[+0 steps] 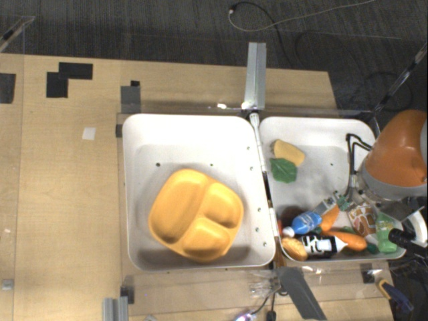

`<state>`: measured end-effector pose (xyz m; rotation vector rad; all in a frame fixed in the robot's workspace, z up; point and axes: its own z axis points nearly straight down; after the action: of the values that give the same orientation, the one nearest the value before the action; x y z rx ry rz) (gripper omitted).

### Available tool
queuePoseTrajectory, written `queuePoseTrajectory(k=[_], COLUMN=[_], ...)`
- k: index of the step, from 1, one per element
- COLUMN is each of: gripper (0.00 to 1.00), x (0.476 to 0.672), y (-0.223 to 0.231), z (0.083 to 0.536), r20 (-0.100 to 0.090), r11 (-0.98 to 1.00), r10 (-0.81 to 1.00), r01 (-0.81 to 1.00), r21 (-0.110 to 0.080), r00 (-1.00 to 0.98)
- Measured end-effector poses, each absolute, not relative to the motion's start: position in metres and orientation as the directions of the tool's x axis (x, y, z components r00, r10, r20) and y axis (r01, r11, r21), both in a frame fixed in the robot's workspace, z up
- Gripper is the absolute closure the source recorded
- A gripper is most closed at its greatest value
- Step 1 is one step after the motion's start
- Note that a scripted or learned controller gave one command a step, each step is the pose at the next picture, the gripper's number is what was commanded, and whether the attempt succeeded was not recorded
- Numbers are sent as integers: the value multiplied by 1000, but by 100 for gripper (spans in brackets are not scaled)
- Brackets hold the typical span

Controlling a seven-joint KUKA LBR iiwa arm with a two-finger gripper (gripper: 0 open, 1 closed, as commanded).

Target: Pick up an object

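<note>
Jaws' state cannot be told; gripper [348, 202] above cluttered toys: orange carrot [349, 240] likely light, rigid, slippery, best gripped mid-length.

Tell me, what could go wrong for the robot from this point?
Two risks, as I judge them. The toys in the right bin lie heaped in its near corner: a blue bottle, a carrot and a black-and-white bottle touch or overlap, so a grab might catch two or slip off. The arm also hangs over that bin's right side, near the wall and a black cable, which it might snag.
</note>
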<state>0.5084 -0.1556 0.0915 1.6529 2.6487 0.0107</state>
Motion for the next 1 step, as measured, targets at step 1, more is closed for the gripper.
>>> queuePoseTrajectory(k=[1], gripper=[0], x=[495], y=[-139], z=[93], r20=[-21], r11=[416], r10=[909], r01=[909], r21=[22], r00=[-416])
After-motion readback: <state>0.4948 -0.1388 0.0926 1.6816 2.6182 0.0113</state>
